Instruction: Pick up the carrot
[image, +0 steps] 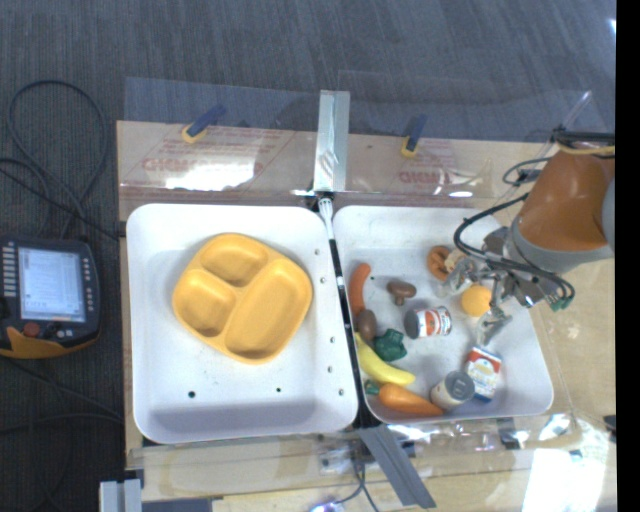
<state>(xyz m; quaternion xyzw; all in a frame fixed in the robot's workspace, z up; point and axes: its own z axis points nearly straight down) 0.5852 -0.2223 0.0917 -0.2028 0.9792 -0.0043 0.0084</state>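
Observation:
The carrot (408, 401) is orange and tapered, lying on its side at the front of the right bin (530, 400), between a banana (384, 368) and a small grey can (457, 388). My gripper (480, 293) hangs over the bin's right-centre, well behind and to the right of the carrot. It is open, its metal fingers (498, 312) spread on either side of a small yellow-orange fruit (476, 300). Nothing is lifted.
The right bin also holds a red-orange pepper (358, 285), a brown mushroom (401, 291), a labelled can (428, 322), a green piece (390, 346), a carton (484, 373) and an orange item (440, 262). A yellow divided plate (242, 296) lies in the left bin (150, 400).

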